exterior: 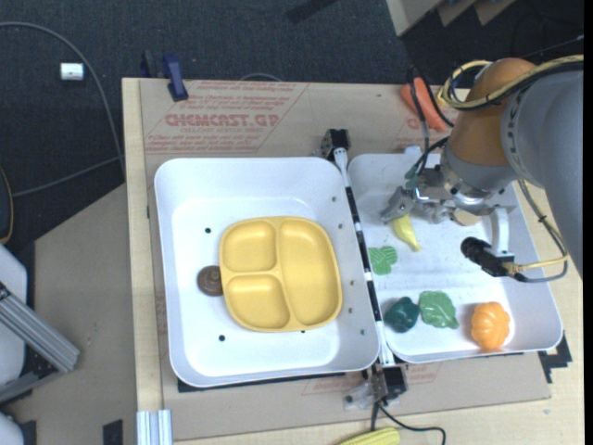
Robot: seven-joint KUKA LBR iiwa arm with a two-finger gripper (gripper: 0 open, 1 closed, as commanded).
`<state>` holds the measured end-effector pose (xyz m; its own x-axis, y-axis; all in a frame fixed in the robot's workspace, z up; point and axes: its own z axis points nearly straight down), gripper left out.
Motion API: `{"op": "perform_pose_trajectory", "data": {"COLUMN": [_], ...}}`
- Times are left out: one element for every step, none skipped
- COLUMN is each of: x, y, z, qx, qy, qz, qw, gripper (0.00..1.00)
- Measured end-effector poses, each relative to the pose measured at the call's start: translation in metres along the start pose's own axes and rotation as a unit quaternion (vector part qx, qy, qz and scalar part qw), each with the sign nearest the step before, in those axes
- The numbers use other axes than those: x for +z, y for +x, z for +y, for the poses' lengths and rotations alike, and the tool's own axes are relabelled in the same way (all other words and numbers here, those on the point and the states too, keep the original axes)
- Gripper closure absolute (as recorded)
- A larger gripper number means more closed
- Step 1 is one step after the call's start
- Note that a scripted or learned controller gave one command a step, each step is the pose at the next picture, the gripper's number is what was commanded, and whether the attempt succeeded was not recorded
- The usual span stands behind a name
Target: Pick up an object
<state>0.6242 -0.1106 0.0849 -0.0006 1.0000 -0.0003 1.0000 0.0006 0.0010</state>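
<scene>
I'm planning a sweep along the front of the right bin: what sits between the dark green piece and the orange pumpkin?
In the camera view, a light green leafy piece lies between the dark green piece and the orange pumpkin.

Red printed letters were seen on the brown board (232,109) under the two bins, along its far edge. The large line could be read as "CHEMCAST GP", though the last letters were not fully clear. A smaller red line was printed above it and another below it, but both were too small and blurred to be read. More red print was noticed on the same board near its far right corner, partly hidden by the arm, and a faint red line at the near edge; neither could be read. No other text, number or sign could be made out.
</scene>
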Motion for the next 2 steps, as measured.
{"op": "perform_pose_trajectory", "data": {"x": [-0.01,-0.101], "y": [0.0,0.074], "z": [0.001,0.0], "qx": [0.0,-0.001], "qy": [-0.001,-0.001], "qz": [0.0,0.001], "qw": [1.0,1.0], "gripper": [1.0,1.0]}}
